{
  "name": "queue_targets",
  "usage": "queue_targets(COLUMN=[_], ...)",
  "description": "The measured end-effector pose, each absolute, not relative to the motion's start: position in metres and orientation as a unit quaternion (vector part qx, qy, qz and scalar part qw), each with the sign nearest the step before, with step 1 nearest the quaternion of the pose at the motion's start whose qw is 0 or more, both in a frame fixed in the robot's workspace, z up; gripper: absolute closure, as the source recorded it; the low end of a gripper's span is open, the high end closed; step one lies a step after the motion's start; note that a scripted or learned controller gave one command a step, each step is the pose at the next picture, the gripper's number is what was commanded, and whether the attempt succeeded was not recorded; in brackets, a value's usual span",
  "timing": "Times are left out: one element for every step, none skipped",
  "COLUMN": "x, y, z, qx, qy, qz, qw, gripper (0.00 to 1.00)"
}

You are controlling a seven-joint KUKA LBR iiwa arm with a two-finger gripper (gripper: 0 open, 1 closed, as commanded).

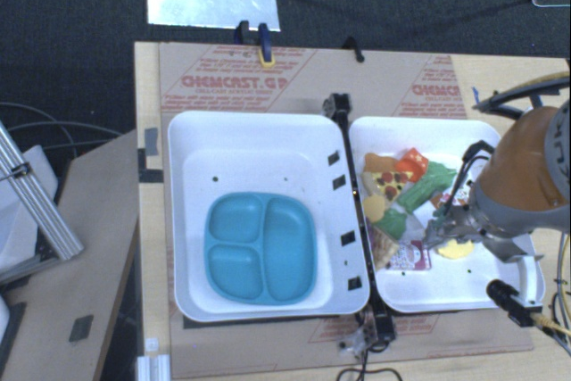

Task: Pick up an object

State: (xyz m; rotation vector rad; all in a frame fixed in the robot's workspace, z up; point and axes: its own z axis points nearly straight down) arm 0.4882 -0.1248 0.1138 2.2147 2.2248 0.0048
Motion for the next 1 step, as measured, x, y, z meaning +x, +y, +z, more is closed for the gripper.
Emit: queue_targets(x=[0.488], y=[-0.0584], z=[0.1878], qx=[0.704], qy=[0.711], qz=[0.0025], qw=[0.002], gripper=[1.0])
